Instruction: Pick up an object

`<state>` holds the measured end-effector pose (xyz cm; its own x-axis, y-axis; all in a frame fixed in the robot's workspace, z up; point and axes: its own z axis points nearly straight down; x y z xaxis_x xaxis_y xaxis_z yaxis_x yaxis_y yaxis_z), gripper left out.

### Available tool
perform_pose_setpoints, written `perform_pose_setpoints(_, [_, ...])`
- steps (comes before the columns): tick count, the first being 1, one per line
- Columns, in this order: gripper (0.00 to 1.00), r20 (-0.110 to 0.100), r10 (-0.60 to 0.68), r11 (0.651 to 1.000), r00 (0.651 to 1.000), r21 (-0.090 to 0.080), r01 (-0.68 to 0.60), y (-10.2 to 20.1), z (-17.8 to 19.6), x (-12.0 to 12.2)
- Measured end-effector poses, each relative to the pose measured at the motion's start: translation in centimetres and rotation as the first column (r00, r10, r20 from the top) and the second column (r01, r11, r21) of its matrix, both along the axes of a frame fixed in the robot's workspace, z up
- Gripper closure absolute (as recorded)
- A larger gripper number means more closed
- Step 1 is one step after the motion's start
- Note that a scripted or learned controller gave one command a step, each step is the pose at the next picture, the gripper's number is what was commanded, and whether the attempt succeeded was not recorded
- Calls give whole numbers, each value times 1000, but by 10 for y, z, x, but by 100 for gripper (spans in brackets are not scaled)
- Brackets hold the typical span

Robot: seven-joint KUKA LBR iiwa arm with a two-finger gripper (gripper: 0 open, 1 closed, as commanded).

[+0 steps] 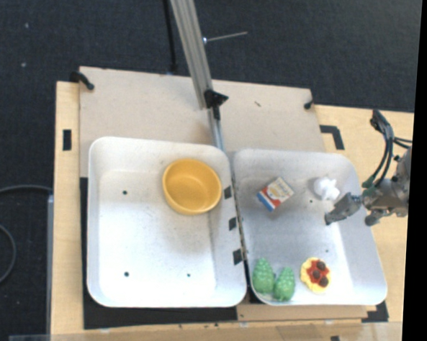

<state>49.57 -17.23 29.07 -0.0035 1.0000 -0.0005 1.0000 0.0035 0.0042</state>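
My pincer [343, 209] hangs at the right bin's [351, 279] edge, its state unclear to me, near the small white object [326, 187], probably light and soft, best pinched across its middle.

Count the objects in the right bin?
4: a small box toward the back left, a white lump back right beside the gripper, a green toy front left, a yellow-red item front right. None looks hidden.
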Motion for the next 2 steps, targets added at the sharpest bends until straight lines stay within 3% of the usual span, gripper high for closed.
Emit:
perform_pose_setpoints(1, [0, 0, -2, 1000, 1000, 0, 2, 0, 0, 0])
perform_pose_setpoints(2, [0, -7, -5, 1000, 1000, -1, 5, 2, -50, 10])
